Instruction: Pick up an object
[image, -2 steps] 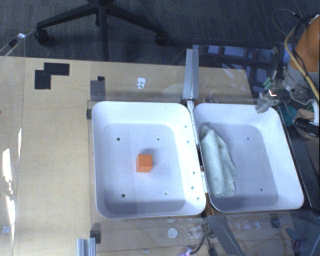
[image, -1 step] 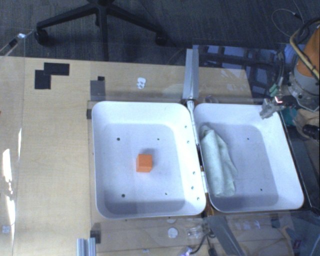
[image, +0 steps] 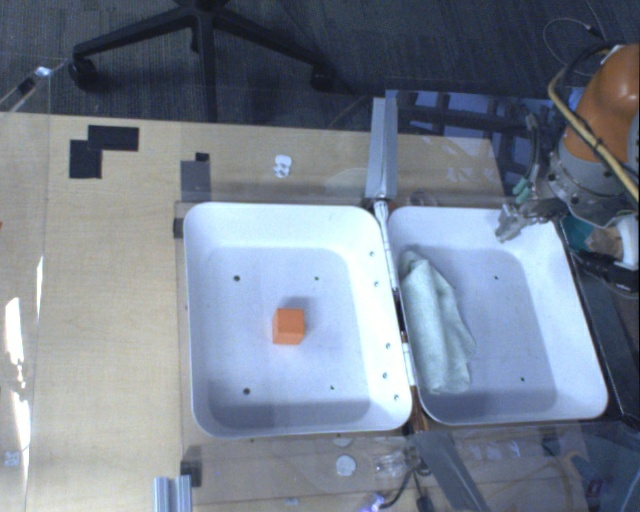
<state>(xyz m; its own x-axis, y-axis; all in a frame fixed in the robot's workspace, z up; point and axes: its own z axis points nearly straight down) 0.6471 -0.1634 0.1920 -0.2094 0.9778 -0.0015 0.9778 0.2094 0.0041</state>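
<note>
The gripper (image: 512, 222) hung over the far right corner of the right bin (image: 560, 405), gripping nothing; how far it was open couldn't be made out. Best bet: descend squarely over one target, centred, before closing. One orange cube (image: 289, 326) sat well off to its left in the left bin (image: 210, 400); one pale cloth (image: 437, 325) lay nearer, just below-left. Two bins.

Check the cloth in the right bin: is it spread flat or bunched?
Bunched. The cloth lies as a rumpled, elongated heap along the right bin's left wall, leaving most of the floor bare.
</note>
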